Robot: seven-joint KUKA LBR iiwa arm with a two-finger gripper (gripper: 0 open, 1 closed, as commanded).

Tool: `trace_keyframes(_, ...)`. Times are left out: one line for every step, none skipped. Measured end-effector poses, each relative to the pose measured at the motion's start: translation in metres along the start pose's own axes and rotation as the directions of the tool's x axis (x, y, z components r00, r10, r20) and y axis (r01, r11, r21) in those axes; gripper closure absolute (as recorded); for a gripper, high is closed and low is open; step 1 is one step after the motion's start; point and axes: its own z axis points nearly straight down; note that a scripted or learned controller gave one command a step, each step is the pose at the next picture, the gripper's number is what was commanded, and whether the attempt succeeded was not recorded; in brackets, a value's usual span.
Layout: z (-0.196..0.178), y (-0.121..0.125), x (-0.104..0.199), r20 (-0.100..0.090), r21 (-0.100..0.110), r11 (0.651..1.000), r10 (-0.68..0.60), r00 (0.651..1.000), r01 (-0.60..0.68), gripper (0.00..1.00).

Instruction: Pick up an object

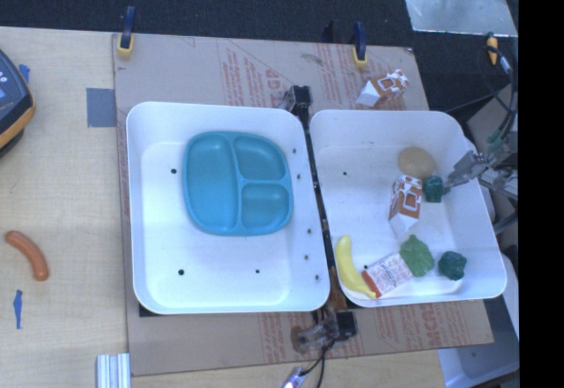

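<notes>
The right bin [379, 135] holds several small objects. A tan round item [416, 160] lies near its far right, with a red-and-white carton [405, 198] just below it. A small teal object [433, 190] sits beside the carton. Along the front lie a yellow banana [350, 266], a red-and-white packet [388, 274], a light green leafy piece [417, 255] and a dark green lump [452, 264]. My gripper [462, 170] reaches in over the bin's right rim, its tip right next to the teal object; whether it touches it is unclear.
The left bin [159, 227] holds a blue divided plate [238, 182]. A small carton [382, 88] lies on the cardboard behind the right bin. An orange sausage [28, 254] lies on the bench at far left, and a dark device [11, 100] sits at the left edge.
</notes>
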Motion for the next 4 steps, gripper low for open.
trace_keyframes(0.116,0.060,0.017,0.001,0.002,1.000,-0.001,1.000,0.001,0.00)
trace_keyframes(0.158,0.032,0.063,0.000,0.002,1.000,-0.002,1.000,0.002,0.00)
trace_keyframes(0.164,0.076,0.079,0.004,-0.008,1.000,-0.002,1.000,0.002,0.00)
trace_keyframes(0.153,0.076,0.077,0.006,-0.007,1.000,-0.003,1.000,0.003,1.00)
